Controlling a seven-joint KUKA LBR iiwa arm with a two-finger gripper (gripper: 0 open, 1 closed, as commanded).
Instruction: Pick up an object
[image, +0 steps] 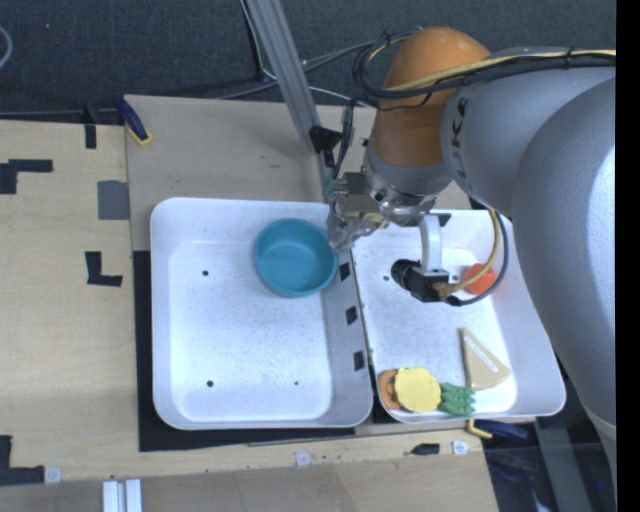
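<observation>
Aim is taken at the round blue plastic bowl (293, 258) in the left white bin's (190, 300) far right corner. The gripper's (343, 228) state at its rim cannot be told; the wall should be straddled squarely.

Hard left of the gripper (341, 236): blue bowl (293, 258), rim just beside it; that side is blocked.
Past the bowl, toward the near edge: left bin (230, 345) floor lies bare, plenty of room.
Straight toward the near edge from the gripper: the bins' adjoining walls (352, 335) stand as a ridge.
Right of that ridge: right bin (425, 335) is open in the middle.
Well apart, down at its near edge: yellow disc (415, 388), green piece (458, 400) and tan wedge (486, 366) crowd together.
</observation>
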